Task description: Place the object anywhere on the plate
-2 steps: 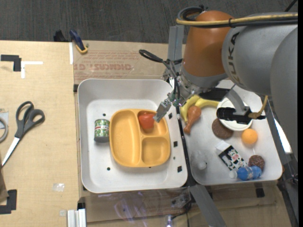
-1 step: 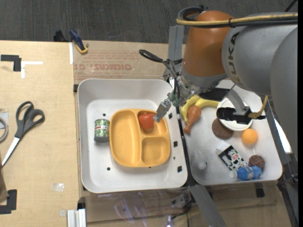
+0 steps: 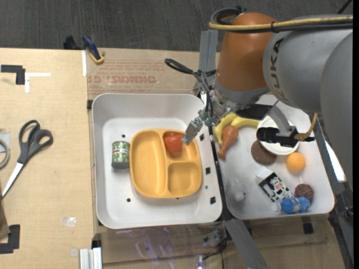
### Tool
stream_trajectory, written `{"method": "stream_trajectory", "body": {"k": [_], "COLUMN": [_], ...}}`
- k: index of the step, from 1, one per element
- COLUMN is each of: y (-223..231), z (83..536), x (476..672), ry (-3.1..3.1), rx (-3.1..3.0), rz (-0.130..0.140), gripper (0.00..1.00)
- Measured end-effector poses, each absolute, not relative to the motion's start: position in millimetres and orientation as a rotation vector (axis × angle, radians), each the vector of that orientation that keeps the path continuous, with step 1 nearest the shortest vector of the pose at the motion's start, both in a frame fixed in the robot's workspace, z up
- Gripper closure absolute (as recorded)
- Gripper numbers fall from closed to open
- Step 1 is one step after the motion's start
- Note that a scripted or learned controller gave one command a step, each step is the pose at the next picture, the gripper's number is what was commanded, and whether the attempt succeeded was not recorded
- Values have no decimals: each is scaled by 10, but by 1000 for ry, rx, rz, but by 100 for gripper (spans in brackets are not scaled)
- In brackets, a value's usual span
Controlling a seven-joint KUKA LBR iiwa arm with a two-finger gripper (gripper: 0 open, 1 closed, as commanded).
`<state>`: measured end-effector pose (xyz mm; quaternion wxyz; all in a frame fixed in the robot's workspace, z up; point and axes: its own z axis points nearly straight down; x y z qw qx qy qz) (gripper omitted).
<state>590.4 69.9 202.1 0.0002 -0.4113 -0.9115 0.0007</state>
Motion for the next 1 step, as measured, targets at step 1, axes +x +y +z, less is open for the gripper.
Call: {"method": "stream_trajectory", "body": {"k": [1], "y": [699], "z": [2021], "x": [5904], "ry": [-2863], "rx": [-1292], "rz": [2], "gripper": [0]}}
